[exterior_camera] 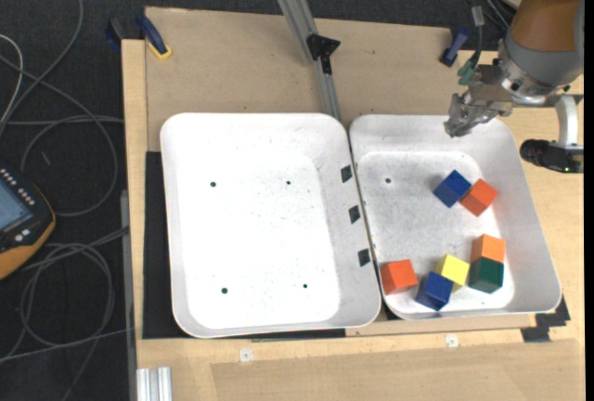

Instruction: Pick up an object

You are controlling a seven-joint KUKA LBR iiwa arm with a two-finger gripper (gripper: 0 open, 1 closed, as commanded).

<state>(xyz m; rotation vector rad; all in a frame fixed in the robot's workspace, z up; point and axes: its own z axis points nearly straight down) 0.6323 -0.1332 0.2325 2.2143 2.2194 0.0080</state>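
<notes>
Starting at the left, the left bin lies bare of blocks, presumably kept as the drop side. Touching it along a clipped seam, the right bin holds the candidates: a blue block touching an orange block mid-bin, and along the near wall an orange cube, blue cube, yellow cube, green cube and another orange one crowded together. Above the far rim hangs the gripper, grasping nothing; I cannot tell how far it is open. It looks parked ahead of a descent.
</notes>
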